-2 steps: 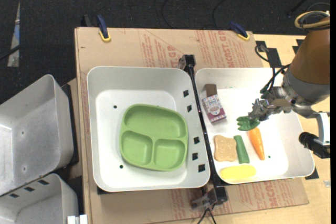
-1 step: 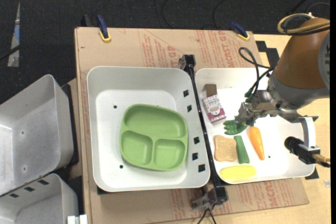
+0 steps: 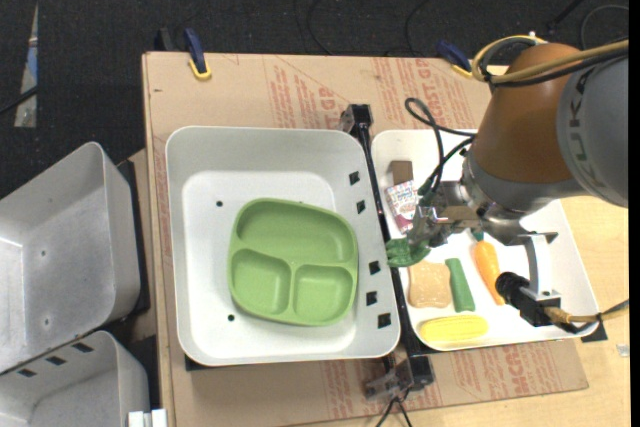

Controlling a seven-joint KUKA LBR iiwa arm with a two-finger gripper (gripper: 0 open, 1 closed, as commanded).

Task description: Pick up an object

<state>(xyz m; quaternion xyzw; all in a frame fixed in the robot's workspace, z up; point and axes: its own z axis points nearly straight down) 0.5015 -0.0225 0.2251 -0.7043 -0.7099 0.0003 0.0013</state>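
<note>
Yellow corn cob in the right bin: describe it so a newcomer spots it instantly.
Look at the right bin, the one under the arm. Along its near edge, below the tan bread slice and the green stick, lies the corn cob on its side. It is the bin's only bright yellow item.

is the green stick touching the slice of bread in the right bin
Touching: the camera view shows the green stick lying right against the bread slice, no gap between.

Grey arm [image 3: 600,130], broad orange band [image 3: 525,110] above wrist, dark lettering on grey shell, black cables near wrist.
</note>
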